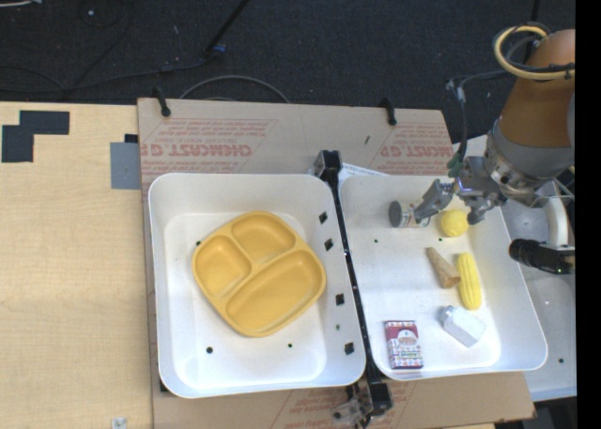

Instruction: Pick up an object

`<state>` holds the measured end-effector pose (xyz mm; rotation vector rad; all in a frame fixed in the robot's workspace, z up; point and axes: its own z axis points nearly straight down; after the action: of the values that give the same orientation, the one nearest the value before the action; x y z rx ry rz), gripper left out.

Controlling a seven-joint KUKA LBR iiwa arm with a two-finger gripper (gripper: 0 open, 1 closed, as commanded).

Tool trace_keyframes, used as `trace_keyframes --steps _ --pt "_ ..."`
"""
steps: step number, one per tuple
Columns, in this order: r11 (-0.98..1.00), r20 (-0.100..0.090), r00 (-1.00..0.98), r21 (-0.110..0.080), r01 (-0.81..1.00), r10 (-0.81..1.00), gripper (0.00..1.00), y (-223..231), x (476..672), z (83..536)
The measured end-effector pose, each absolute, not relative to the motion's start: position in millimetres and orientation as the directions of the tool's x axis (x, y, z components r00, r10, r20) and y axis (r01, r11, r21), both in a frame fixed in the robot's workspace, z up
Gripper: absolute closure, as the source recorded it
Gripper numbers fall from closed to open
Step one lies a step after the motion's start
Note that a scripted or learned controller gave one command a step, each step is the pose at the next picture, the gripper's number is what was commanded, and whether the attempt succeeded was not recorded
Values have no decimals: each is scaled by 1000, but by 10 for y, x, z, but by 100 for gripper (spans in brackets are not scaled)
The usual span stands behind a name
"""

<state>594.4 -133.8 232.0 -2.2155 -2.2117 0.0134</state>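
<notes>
My gripper (457,205) hangs over the back of the right bin (526,343), its two grey fingers spread apart and open. A small yellow ball (454,224) lies right at the fingertips, between them in this view, and is not clamped. In front of it lie a tan wedge (441,268) and a yellow corn cob (470,281). A white block (462,326) and a red and white box (404,344) sit near the bin's front edge. A small dark grey knob (396,214) rests left of the gripper.
The left bin (178,230) holds a yellow divided plate (260,272). A black divider (340,258) runs between the two bins. Cardboard lies under and behind both bins.
</notes>
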Motion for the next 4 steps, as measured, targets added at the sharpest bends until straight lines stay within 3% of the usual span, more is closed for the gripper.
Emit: trace_keyframes --steps 1,2,4 --pt "0 0 0 -1 1000 1000 0 -1339 5969 2388" --pt "0 2 0 -8 1000 1000 0 -1288 5865 1863" --pt "0 1 0 -5 1000 1000 0 -1192 5890 847"
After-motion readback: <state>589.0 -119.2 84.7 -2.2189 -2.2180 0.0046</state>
